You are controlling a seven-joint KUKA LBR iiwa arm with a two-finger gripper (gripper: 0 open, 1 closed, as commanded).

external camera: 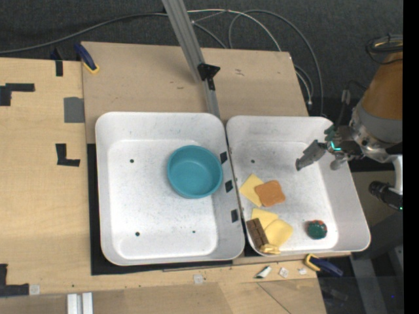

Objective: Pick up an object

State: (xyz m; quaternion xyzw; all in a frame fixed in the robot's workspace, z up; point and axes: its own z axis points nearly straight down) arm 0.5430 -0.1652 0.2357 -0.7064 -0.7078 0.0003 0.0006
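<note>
My gripper point(322, 160) hovers over the right bin's point(340, 241) far right side, fingers spread open with nothing between them. Below and to its left lie a brown square piece point(269, 193) on a yellow slice point(249, 190), more yellow pieces point(273, 226), and a dark brown bar point(256, 233). A small teal object point(317, 229) rests near the bin's front right corner. In the left bin point(118, 195) stands a blue bowl point(194, 171), close to the divider.
A slanted metal pole point(186, 38) crosses above the back of the bins. Cables point(275, 25) trail behind the bench. A yellow-and-blue clamp point(86, 57) sits at the back left, and another clamp point(317, 263) at the front right.
</note>
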